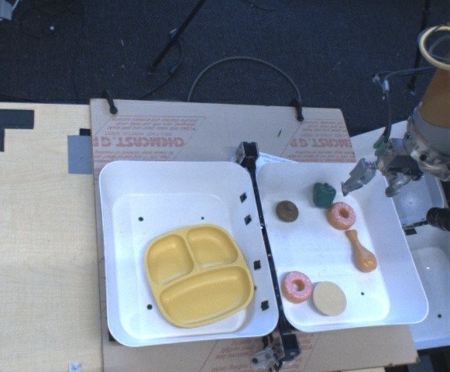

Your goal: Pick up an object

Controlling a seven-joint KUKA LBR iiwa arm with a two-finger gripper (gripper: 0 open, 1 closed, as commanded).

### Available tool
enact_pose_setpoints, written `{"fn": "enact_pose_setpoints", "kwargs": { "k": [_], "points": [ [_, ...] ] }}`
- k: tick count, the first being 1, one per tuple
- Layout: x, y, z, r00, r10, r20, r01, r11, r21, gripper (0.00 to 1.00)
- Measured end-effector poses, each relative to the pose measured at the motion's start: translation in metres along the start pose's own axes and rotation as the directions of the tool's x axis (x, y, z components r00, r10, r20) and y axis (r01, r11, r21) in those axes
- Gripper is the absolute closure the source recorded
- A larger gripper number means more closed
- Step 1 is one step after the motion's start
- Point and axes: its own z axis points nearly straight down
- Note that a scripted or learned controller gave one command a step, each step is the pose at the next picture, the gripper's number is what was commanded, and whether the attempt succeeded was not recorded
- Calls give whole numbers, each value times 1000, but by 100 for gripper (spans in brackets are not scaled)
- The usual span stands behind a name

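The right bin (395, 301) holds several small toys: a dark green piece (324, 194), a brown chocolate donut (287, 211), an orange-frosted donut (341, 216), an orange drumstick-shaped piece (360, 252), a pink-frosted donut (297, 287) and a tan round cookie (329, 298). My gripper (379, 175) hangs over the bin's far right corner, above and to the right of the green piece. Its two fingers stand apart with nothing between them.
The left bin (124, 208) holds a yellow divided tray (200, 274). A black divider (257, 231) runs between the bins. Cardboard lies beneath both, with a light wooden bench to the left and dark cables behind.
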Motion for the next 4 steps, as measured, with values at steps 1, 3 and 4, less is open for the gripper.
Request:
{"fn": "enact_pose_setpoints", "kwargs": {
  "k": [1,3,4],
  "points": [
    [0,2,-7,1000,-2,2,2,1000,-12,0],
    [-5,1,113,1000,-2,1,2,1000,-7,0],
    [-12,2,172,1000,-2,6,2,1000,-16,0]
  ]
}}
